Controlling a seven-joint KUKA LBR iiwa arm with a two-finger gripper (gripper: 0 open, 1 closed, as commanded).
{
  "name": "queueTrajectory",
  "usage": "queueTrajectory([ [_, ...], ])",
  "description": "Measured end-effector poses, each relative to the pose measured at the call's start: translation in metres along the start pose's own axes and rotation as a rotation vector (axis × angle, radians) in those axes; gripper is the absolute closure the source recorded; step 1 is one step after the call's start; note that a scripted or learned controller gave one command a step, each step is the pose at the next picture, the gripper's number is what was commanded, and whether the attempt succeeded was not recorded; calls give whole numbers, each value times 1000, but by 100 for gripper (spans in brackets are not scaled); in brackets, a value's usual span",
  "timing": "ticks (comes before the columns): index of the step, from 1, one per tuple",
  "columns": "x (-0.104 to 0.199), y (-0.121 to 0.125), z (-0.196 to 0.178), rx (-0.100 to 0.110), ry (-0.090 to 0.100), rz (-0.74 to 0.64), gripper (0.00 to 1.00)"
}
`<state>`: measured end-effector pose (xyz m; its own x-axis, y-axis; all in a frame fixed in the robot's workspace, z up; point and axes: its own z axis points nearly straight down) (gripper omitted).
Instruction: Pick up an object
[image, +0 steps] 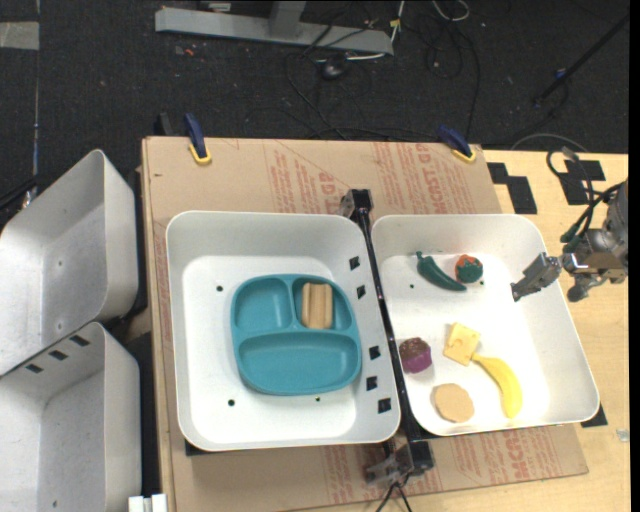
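The end effector (557, 279) sits at the three o'clock side of the view, its two dark fingers spread apart, one finger (534, 277) pointing toward nine o'clock. Nothing sits between them. The wrist behind it leaves the view at three o'clock.

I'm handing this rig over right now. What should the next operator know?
Gripper: open, holding nothing, over the right edge of the right bin.
Right bin holds: green pepper, strawberry, purple piece, cheese, banana, round cookie.
Left bin: teal tray with a bread piece in its upper right compartment.
Done: nothing picked yet.
Left: close on one object and lift it.
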<state>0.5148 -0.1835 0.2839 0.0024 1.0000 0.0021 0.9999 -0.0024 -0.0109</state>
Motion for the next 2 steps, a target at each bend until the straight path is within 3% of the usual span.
queueTrajectory([
  [1, 0, 2, -5, -11, -3, -3, 0],
  [2, 11, -1, 48, -6, 0, -2, 0],
])
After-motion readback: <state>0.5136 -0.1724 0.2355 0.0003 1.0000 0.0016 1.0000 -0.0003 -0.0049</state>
